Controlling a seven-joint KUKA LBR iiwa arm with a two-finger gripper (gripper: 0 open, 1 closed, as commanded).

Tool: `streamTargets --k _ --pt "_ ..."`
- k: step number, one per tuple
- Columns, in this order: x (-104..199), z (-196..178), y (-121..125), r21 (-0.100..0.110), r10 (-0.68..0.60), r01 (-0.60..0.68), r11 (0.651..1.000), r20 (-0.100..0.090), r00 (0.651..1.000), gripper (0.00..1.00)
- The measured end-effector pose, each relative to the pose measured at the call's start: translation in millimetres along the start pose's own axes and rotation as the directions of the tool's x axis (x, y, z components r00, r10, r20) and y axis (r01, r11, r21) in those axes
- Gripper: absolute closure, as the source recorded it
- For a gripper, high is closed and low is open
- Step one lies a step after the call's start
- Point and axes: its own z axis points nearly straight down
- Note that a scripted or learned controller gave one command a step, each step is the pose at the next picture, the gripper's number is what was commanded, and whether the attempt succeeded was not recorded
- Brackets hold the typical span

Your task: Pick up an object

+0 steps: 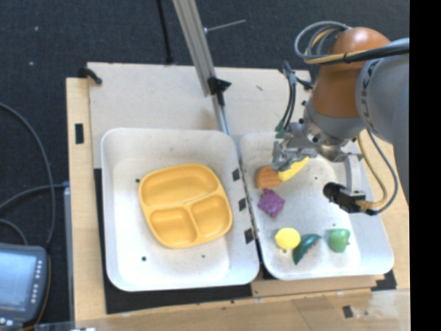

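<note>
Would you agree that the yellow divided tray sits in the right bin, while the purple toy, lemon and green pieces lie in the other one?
Not quite: the camera view shows the yellow divided tray in the left bin; the purple toy, lemon and green pieces lie in the other one.

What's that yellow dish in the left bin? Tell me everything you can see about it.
The yellow tray looks like smooth moulded plastic, a rounded rectangle with a raised rim and three compartments: one long section across the top and two smaller ones below. It lies flat and right side up, turned slightly askew, near the middle of the left bin. Nothing lies in it or touches it besides the bin floor.
</note>
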Motion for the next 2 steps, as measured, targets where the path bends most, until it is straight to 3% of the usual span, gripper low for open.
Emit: streamTargets --k 2 --pt "96.4 -2.3 41.6 0.0 0.001 -0.001 1.0 0.0 1.0 1.0"
